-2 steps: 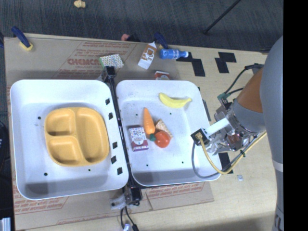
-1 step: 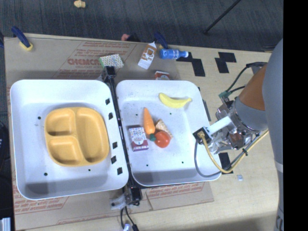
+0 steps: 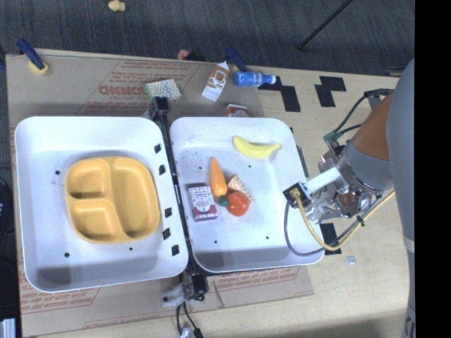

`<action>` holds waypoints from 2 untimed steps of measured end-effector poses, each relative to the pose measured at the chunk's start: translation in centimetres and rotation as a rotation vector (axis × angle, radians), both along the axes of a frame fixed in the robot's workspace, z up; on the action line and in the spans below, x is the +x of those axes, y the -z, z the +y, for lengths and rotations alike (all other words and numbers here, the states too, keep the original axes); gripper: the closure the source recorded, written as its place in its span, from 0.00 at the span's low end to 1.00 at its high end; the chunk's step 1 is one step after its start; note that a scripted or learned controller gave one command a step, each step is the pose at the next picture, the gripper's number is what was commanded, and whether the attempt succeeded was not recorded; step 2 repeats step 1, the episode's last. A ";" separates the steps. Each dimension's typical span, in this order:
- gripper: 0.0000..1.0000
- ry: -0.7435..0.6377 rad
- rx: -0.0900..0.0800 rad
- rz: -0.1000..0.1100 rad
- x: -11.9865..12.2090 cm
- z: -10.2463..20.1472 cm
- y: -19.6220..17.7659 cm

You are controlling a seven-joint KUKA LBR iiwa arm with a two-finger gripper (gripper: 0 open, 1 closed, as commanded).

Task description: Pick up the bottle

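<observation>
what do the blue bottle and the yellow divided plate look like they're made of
The bottle looks like plastic: saturated blue body, paler toward one end, a faint sheen; too small to tell if it is translucent. The divided plate is probably moulded plastic, matte to satin: uniform yellow, soft rounded ridges between its three compartments, no sharp glare.

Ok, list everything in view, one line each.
left bin: 1, white, left of bench
right bin: 1, white, beside it
plate: 1, yellow, left bin
banana: 1, yellow, right bin, far side
carrot: 1, orange, right bin, middle
tomato: 1, red, beside carrot
box: 1, red-white, left of tomato
bottle: 1, blue, bench behind right bin
carton: 1, white-orange, left of bottle
arm: 1, grey, from right
hand: 1, grey, right bin's right rim
</observation>
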State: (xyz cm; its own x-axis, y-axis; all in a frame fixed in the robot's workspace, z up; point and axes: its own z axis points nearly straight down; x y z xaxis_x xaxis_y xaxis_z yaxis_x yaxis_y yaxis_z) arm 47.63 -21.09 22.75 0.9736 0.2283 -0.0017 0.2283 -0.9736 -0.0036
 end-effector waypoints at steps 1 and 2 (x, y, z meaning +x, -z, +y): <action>1.00 0.021 0.002 0.003 -0.1 0.1 1.0; 1.00 0.021 0.002 0.003 -0.1 0.1 1.0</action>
